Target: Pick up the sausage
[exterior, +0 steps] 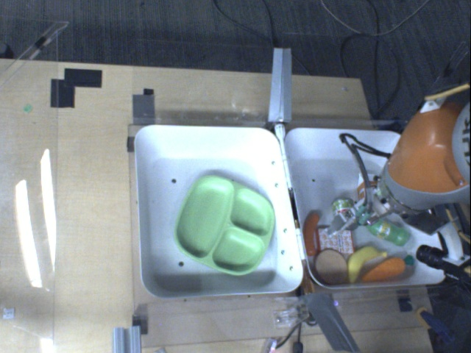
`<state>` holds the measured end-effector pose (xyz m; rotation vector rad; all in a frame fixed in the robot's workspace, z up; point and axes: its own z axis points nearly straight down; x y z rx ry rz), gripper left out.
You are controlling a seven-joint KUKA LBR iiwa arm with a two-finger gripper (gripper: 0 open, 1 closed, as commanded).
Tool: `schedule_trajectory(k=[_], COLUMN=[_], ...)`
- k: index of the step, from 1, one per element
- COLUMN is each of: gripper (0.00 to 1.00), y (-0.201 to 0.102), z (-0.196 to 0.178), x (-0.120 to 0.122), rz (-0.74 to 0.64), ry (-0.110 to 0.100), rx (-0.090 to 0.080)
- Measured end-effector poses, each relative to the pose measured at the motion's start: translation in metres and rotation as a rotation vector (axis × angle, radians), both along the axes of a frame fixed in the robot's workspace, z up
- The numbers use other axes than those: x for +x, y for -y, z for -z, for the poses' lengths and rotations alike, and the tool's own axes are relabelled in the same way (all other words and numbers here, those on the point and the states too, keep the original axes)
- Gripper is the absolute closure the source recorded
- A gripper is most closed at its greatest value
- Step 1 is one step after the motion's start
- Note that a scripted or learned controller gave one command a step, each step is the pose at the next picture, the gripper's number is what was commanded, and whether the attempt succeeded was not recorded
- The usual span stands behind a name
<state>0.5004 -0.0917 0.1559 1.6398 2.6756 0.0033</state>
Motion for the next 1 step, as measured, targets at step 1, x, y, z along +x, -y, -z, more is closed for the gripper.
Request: schedule_trajectory(k=[1], gripper=[0.00], y=[-0.0868], z=[-0.0299], x=[0.0648], rz=[0.066], ry=[0.003], rx=[0.001])
